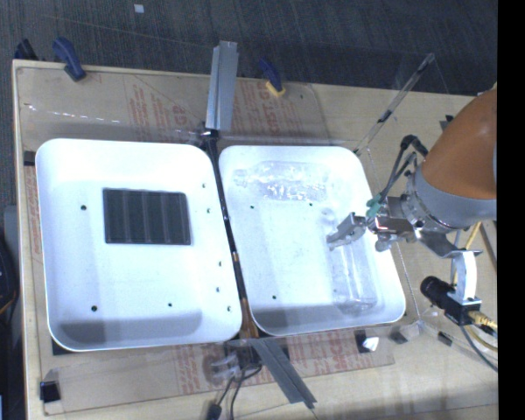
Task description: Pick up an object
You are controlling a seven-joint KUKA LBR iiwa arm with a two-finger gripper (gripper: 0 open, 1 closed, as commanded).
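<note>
A dark grey ribbed rectangular pad (147, 216) lies flat in the left bin (61, 261), a little above its middle. In the right bin (280, 304), a crinkled clear plastic piece (282, 183) rests near the far wall. A second clear, see-through thing (356, 280) lies along the right wall, hard to make out against the white. My gripper (344, 233) hangs over the right bin's right side, just above that second clear thing. Whether it touches the thing is not visible.
The grey and orange arm (459, 169) comes in over the right bin's right rim. A metal bar (221, 86) stands behind the gap between the bins. Blue clamps (68, 58) sit on the bench's far edge.
</note>
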